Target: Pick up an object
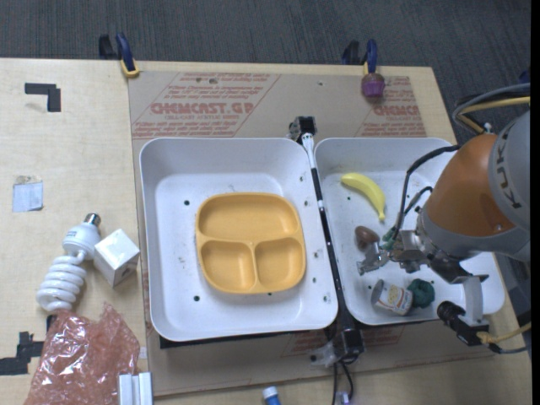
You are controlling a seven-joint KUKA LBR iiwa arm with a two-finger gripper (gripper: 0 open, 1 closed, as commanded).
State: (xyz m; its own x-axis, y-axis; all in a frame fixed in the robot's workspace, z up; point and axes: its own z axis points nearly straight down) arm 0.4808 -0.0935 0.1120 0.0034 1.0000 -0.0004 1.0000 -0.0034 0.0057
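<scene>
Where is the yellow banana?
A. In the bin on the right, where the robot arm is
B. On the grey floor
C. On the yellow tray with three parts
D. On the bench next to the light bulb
A. The banana lies on the floor of the right bin, up near its back wall, while the divided yellow tray sits in the left bin.

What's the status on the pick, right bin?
Gripper low in right bin, nothing seen held. Brown object just above it, banana farther up, small jar and green item below. Arm overhangs bin's right side.
</scene>
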